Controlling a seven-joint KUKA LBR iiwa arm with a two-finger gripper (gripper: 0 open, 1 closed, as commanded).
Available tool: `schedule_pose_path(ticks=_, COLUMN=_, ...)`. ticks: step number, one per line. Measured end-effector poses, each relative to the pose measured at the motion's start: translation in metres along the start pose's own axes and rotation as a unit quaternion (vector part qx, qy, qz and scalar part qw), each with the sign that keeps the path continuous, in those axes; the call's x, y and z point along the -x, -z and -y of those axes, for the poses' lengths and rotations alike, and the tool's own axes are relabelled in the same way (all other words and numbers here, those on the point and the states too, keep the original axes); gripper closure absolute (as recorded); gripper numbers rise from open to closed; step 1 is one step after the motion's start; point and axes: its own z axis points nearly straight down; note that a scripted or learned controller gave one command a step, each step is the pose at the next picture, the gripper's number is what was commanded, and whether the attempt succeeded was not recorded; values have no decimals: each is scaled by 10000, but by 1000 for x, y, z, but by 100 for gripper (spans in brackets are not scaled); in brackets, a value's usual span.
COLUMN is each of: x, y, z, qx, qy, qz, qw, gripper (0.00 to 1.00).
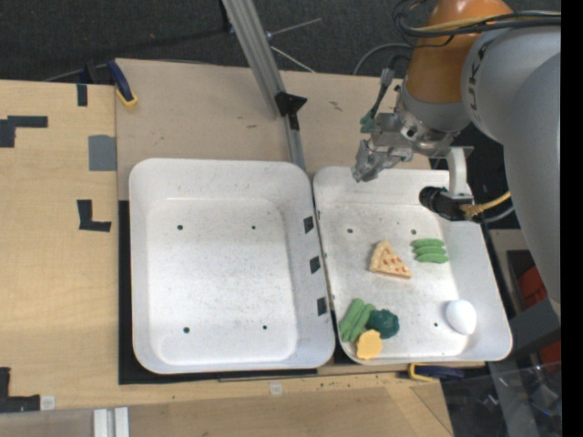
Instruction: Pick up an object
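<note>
Left bin (pixel 164 244): shallow white plastic w/ rounded corners, floor speckled w/ fine dark flecks and a few small dark holes. It sits on the bench (pixel 55 271), pale wood-grain board w/ black tape marks (pixel 86 215) and a grey patch (pixel 102 152) toward the bench's left edge. A blue-and-yellow clamp (pixel 122 84) sits near the bench's far edge. A slanted aluminium rail (pixel 260 57) w/ a black bracket comes down to the gap between the bins. Dark floor w/ cables shows beyond the far edge.

Right bin (pixel 483 271): same white plastic, joined to the left one by small black clips. Along its near edge, toward the near-left corner: green ribbed pod-like piece (pixel 354 317), dark green lumpy piece (pixel 385 322) touching it, and a small yellow chunk (pixel 369 344) just beside both. Mid-bin: orange-tan wedge w/ red spots, pizza-slice shape (pixel 389 261). Just right of it, apart, a bright green ribbed pod (pixel 430 250). Near-right corner: smooth white egg-shaped thing (pixel 460 316).

Gripper (pixel 366 173): grey metal, hanging over the right bin's far-left corner, well apart from all the objects, nothing btwn its tips. How far apart the tips stand: can't tell. Arm (pixel 510 71) is glossy grey w/ an orange band, entering from the right.
</note>
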Motion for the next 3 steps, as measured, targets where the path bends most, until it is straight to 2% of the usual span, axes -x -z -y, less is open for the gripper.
schedule_pose_path(ticks=1, x=-45, y=10, z=11, qx=-5, qy=-1, qz=-2, qw=10000, gripper=100)
schedule_pose_path(ticks=2, x=-108, y=6, z=26, qx=-15, qy=8, qz=0, qw=10000, gripper=100)
schedule_pose_path(ticks=3, x=-155, y=16, z=46, qx=-11, qy=5, qz=-1, qw=10000, gripper=100)
